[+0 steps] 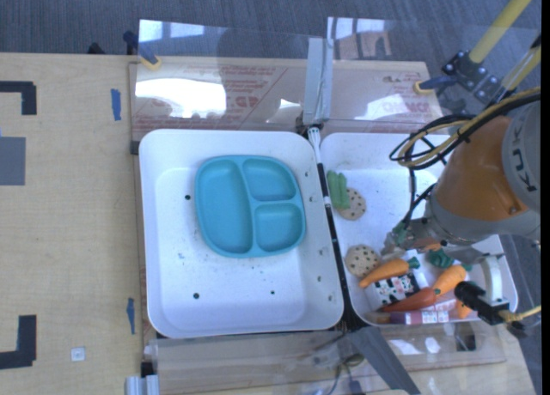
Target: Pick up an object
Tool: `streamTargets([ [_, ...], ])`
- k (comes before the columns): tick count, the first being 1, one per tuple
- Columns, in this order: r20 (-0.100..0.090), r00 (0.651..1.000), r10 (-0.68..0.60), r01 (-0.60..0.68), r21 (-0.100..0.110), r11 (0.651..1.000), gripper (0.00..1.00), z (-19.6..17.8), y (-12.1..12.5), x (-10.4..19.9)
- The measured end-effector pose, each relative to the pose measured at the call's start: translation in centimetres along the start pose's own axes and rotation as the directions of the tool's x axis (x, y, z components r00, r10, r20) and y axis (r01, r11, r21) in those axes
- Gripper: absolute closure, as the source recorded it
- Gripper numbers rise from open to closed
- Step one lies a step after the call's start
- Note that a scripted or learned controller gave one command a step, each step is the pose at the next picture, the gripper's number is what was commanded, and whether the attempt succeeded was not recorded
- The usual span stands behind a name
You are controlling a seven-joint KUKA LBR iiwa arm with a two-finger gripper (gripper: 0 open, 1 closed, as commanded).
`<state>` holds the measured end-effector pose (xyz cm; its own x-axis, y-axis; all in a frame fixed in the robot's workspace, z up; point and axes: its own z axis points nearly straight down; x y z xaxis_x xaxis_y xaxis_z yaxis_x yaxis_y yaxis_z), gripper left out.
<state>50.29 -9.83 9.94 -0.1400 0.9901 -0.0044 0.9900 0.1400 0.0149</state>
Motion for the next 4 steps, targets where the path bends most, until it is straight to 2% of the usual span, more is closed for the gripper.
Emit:
streamTargets([
  [1, 0.004, 1.000, 0.002, -0.002, -0.002, 1.000, 0.00, -0.1, 0.0, -0.3],
  [2, 0.007, 0.988, -0.154, 0.154, -0.013, 0.988, 0.00, 0.5, -1.4, -0.1],
  [3, 0.006, 0.988, -0.153, 0.153, -0.013, 0.988, 1.00, -0.3, -1.4, 0.0],
  [4, -0.004, 1.000, 0.008, -0.008, 0.008, 1.000, 1.00, -8.7, 5.3, 2.2],
])
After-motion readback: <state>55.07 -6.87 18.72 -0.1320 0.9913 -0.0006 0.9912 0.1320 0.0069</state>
